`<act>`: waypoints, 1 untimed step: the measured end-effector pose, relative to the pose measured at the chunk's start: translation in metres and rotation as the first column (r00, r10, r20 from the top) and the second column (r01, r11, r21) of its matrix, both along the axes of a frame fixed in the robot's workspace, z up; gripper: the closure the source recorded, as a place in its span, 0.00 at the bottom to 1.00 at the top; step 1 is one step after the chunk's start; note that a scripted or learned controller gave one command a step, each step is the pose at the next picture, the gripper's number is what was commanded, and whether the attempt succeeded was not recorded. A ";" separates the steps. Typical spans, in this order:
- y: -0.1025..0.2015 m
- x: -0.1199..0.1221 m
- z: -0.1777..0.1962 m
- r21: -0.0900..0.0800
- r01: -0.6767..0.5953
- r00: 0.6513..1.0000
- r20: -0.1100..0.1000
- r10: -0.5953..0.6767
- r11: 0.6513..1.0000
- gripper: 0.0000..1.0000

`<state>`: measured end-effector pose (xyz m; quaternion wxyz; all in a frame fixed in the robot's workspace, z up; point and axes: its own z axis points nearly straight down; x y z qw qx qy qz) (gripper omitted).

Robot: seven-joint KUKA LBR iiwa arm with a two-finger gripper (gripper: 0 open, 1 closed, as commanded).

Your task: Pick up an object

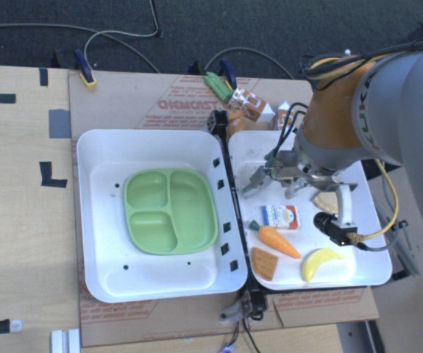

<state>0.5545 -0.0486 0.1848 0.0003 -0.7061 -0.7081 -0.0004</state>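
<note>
My hand hovers open, holding nothing, in right bin above small carton, carrot, banana.

The arm is cut off by the right edge and hides the right bin's far corner. A tan object lies partly hidden under the wrist. Print on the small carton is too small to read. Items behind the bins are indistinct.

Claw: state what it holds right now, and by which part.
Nothing. The claw hangs over the right bin with fingers spread and nothing between them, above the small carton.
</note>
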 end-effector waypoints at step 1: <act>-0.013 -0.056 -0.001 -0.001 0.003 1.000 -0.002 -0.003 1.000 0.00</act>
